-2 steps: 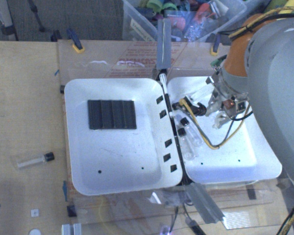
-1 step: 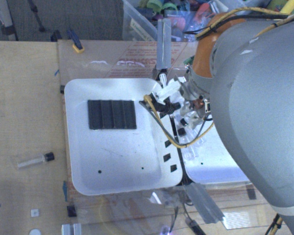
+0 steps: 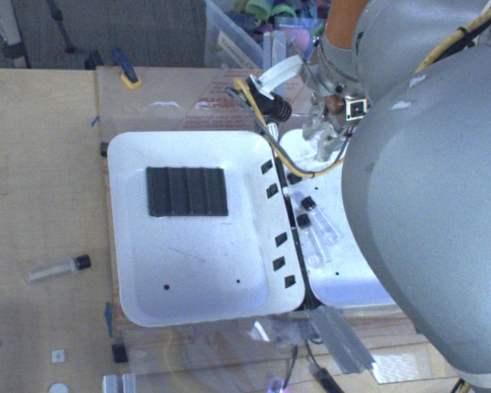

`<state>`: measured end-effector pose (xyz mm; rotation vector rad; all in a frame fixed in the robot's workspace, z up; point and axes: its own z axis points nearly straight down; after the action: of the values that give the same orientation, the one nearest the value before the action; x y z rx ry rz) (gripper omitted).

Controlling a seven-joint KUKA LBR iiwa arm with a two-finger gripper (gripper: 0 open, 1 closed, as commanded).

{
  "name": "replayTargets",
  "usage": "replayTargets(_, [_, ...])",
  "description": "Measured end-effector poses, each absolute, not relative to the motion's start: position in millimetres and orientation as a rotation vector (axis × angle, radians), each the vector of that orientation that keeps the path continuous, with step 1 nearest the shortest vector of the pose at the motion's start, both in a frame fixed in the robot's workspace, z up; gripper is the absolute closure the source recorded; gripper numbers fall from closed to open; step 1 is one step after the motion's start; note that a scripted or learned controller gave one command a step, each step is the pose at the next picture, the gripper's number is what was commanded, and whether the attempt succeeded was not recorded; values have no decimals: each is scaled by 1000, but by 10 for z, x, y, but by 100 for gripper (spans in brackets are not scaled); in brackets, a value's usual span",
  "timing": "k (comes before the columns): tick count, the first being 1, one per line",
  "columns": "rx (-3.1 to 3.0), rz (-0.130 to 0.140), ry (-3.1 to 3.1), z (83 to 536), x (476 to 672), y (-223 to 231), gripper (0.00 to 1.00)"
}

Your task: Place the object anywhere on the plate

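A dark ridged rectangular slab [image 3: 187,191] lies flat in the left bin [image 3: 139,293], toward its far side. My gripper [image 3: 325,137] hangs low over the far end of the right bin [image 3: 344,289], just right of the divider between the bins. Under and beside it shows a pale rounded shape [image 3: 297,147], and I cannot tell what it is. A small clear object [image 3: 321,234] and a small black piece [image 3: 305,204] lie on the right bin's floor nearer the camera. The arm [image 3: 425,178] hides most of that bin.
A clear tub of colourful items [image 3: 262,11] stands behind the bins. A small cylinder with a black cap [image 3: 60,267] lies on the bench to the left. Black clips [image 3: 280,240] line the divider. A blue clamp [image 3: 126,68] sits at the far left corner.
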<state>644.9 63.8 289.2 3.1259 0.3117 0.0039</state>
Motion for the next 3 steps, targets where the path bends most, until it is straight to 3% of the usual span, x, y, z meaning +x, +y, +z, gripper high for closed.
replayTargets(1, [3113,2,422,3077,6007,1519,100])
replayTargets(2, [3126,-1,309,1679,5610,2230,100])
replayTargets(3, [2950,-6,1081,2272,5849,2257,100])
